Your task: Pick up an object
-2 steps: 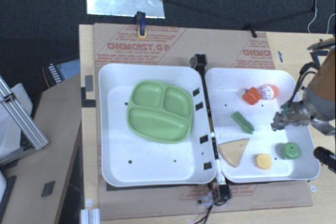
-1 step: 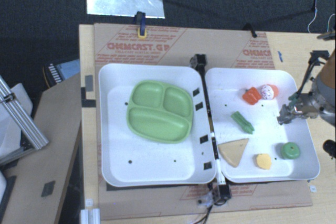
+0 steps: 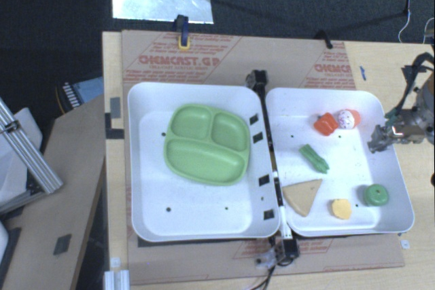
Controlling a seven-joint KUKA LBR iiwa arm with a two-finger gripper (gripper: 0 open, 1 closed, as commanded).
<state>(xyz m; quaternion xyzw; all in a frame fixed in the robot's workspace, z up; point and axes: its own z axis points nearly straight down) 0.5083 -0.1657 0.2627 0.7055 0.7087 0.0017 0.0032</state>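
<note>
Arm (image 3: 423, 120) at the 3 o'clock edge: grey metal end section, blocky, boxy shape. Thin dark cables (image 3: 410, 81) loop off its top toward 12 o'clock. Gripper (image 3: 378, 139) is small, silvery-grey, with dark edges and a lighter patch mid-body. Detail too small and blurred to make out screws or markings.

A robotics lab — a desk (image 3: 224, 54) under printed protective sheeting, aluminium framing (image 3: 27, 153) alongside, cables taped down.

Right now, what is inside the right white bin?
The right bin holds an orange piece, a white-pink ball, a green stick, a tan wedge, a yellow piece and a green round piece. Nothing looks covered.
</note>
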